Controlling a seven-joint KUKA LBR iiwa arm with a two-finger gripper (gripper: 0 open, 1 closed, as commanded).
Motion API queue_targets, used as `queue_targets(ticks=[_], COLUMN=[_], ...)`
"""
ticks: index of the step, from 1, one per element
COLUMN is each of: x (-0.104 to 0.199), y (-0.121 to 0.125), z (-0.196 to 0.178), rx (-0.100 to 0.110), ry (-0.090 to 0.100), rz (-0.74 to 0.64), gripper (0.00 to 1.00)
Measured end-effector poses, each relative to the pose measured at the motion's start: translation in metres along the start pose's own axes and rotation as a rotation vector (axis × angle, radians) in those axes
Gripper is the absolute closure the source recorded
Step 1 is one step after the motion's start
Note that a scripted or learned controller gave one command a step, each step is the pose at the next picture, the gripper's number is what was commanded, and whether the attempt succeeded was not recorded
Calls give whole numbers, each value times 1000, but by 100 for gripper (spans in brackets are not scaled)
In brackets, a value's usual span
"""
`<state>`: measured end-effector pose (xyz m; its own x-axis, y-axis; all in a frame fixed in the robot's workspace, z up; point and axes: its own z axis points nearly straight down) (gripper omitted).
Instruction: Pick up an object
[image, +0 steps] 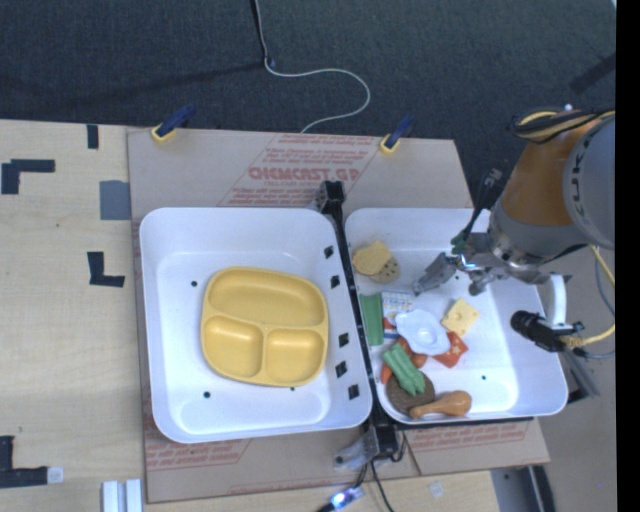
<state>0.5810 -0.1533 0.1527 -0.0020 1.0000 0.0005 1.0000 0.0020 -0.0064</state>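
A: Over the right bin (540, 395), where is the tool (458, 278)?

B: It hangs above the bin's upper middle, on the grey arm (590, 190) with its orange band (535, 190) coming in from the right. Its two fingers (436, 272) stand spread apart, with nothing between them.

A: What lies nearest to it?

B: A pale yellow cheese wedge (461, 318) lies just below the right finger, apart from it. Left of the tool, near the bin's inner wall, sits a round tan cookie (374, 260).

A: And further down?

B: A white egg-shaped piece (420, 329) rests on a red piece (450, 350) in the middle of the bin. A green strip (371, 318) lies upright along the left wall. Lower still, a green vegetable (405, 365) lies across a dark brown piece (400, 397), and a tan drumstick (441, 404) rests by the front wall, touching that pile.

A: The other bin?

B: The left bin (170, 300) holds a yellow divided plate (265, 326) lying flat near its centre. Both bins sit on a cardboard sheet (290, 170) on the wooden tabletop (60, 350), and a white cable (320, 90) loops over the dark floor behind.
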Motion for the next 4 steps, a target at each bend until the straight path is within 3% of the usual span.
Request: queue_targets(ticks=[1, 2, 3, 4], x=[-3, -3, 1, 11], y=[-9, -6, -3, 2], z=[56, 62, 50, -2], rx=[-3, -12, -19, -9], ry=[0, -2, 4, -1], rz=[1, 0, -2, -1], gripper=[0, 0, 100, 100])
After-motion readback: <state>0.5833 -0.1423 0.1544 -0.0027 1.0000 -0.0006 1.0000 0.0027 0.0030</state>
